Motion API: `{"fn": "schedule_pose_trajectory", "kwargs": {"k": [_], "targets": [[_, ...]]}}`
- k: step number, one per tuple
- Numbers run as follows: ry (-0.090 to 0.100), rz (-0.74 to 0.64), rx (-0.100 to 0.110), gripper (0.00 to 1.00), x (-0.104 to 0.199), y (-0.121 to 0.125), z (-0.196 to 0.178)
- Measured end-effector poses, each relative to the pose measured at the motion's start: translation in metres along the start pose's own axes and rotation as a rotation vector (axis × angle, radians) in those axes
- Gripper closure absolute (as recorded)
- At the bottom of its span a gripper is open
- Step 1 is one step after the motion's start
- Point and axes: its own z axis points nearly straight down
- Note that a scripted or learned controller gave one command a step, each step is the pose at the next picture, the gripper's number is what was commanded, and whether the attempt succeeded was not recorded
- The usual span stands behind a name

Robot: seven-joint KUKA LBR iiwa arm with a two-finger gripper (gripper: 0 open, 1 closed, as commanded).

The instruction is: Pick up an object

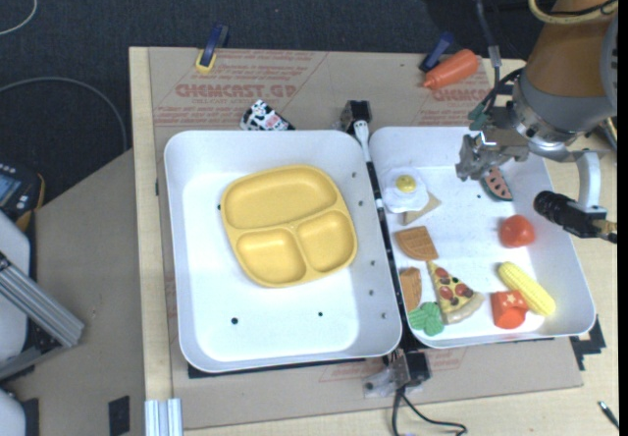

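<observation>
My gripper (477,165) hangs over the far part of the right bin (579,272), just left of a watermelon slice (499,185). Toy foods lie in this bin: a fried egg (404,188), a brown toast (418,243), a pizza slice (454,293), a green leafy piece (427,318), a yellow corn cob (527,288), a red tomato (516,230) and a red piece (506,310). Nothing shows as held by the gripper. The grey arm with its orange band (574,41) comes in from the upper right.
A yellow divided plate (287,224) sits in the left bin (196,306). On the bench behind the bins lie an orange carrot (451,69), a black-and-white item (265,117) and a blue-yellow clamp (209,49). A black clip (357,116) stands between the bins.
</observation>
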Motion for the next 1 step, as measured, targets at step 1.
{"fn": "schedule_pose_trajectory", "kwargs": {"k": [1], "targets": [[0.001,0.0,0.004,1.0,0.0067,-0.0088,0.0037]]}}
